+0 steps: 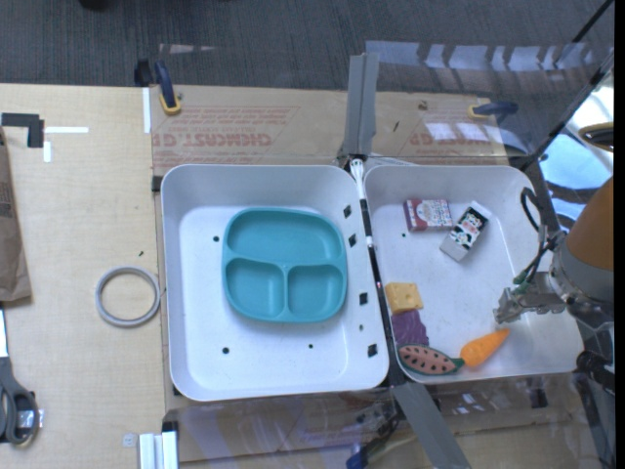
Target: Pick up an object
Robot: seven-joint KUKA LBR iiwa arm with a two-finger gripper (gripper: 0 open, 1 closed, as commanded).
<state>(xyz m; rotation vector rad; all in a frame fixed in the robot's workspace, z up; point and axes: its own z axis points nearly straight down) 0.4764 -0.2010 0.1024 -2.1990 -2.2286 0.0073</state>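
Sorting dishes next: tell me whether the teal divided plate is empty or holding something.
Empty. All three compartments of the teal plate in the left bin show bare teal.

**Arm low at the right edge**

The arm [594,247] enters from the right, its orange band showing at the frame's edge above the wrist. The gripper [515,306] hangs low at the end of it, pointing leftward and down. Thin cables loop along the wrist toward the tool.

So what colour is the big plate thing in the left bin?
The divided plate is teal, a light blue-green, shown in the camera view.
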